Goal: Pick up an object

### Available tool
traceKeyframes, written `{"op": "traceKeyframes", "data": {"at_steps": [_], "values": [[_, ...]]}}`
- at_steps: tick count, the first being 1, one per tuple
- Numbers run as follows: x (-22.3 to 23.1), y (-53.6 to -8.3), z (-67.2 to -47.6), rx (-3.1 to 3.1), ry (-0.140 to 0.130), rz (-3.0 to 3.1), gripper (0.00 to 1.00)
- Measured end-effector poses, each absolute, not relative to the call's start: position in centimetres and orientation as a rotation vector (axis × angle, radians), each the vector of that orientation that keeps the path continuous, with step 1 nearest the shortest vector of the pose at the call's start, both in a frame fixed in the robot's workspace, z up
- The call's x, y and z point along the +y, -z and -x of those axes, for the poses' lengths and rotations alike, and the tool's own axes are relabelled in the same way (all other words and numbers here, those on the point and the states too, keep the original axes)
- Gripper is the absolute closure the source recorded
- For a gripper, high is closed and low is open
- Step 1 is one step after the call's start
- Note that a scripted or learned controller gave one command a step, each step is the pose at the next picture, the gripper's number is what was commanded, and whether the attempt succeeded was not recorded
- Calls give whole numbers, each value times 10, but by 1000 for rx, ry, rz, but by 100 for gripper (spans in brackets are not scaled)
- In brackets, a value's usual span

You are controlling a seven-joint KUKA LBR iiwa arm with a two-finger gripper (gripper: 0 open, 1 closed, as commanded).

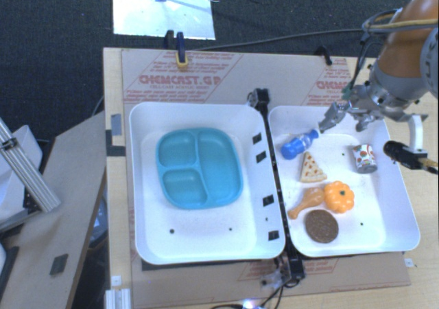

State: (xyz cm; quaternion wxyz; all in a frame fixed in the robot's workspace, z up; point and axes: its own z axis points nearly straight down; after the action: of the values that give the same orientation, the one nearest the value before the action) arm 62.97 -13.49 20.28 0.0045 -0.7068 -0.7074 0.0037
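Blue bottle [299,144] lies in the right bin [398,198], long axis slanting up-right toward the end effector [341,114] hovering just above-right of it, grip state I can't tell.

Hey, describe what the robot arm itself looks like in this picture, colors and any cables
The arm enters from the right. It has a rounded orange band on top and a grey section below it toward the wrist. A thin cable loops over the orange part. The tool at its end is metallic grey, and a white bracket with a black cylindrical piece hangs off the arm's right side.
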Motion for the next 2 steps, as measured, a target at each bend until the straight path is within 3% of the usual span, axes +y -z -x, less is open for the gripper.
{"op": "traceKeyframes", "data": {"at_steps": [1,2], "values": [[-135,-211,-633,-2226,1,2219,0],[-132,-149,-635,-2224,-2,2218,0]]}}
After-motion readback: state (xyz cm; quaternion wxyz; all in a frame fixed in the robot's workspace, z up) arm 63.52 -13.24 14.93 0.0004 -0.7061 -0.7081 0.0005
